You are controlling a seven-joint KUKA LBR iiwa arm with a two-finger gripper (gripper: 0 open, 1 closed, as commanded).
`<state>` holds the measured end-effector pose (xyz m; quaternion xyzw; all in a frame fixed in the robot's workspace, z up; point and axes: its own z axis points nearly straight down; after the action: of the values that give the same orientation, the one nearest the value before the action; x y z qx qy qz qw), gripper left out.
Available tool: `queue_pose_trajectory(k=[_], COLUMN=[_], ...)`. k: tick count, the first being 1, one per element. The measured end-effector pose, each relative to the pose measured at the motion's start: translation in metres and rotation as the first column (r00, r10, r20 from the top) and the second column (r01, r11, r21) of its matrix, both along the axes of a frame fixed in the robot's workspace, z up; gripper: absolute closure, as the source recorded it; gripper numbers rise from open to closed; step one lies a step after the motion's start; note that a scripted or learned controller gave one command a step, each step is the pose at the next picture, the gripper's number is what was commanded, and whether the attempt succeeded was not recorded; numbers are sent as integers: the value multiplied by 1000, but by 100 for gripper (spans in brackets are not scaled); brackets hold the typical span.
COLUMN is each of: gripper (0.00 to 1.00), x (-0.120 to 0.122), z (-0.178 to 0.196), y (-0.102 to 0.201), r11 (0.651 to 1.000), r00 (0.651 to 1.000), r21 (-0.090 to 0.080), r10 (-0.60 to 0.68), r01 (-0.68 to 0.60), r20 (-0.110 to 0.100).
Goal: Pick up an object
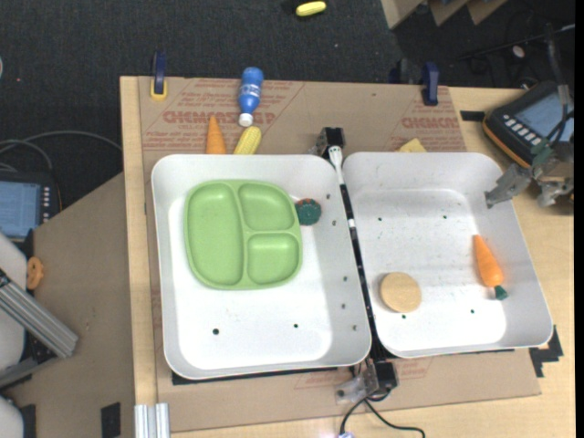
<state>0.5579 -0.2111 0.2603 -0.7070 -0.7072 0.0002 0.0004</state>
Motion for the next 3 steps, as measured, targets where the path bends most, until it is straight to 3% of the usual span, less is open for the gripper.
queue_pose_trajectory(k=[1, 2, 3], gripper=[0, 0, 100], x=[20, -28, -27], z=[-165, -175, -165], y=[-6, -8, -10], r11=[1000, 1000, 1000], r00=[1000, 1000, 1000], r21=[2, 10, 2], r10=[2, 4, 2], r01=[-2, -4, -2], r20=[2, 0, 3])
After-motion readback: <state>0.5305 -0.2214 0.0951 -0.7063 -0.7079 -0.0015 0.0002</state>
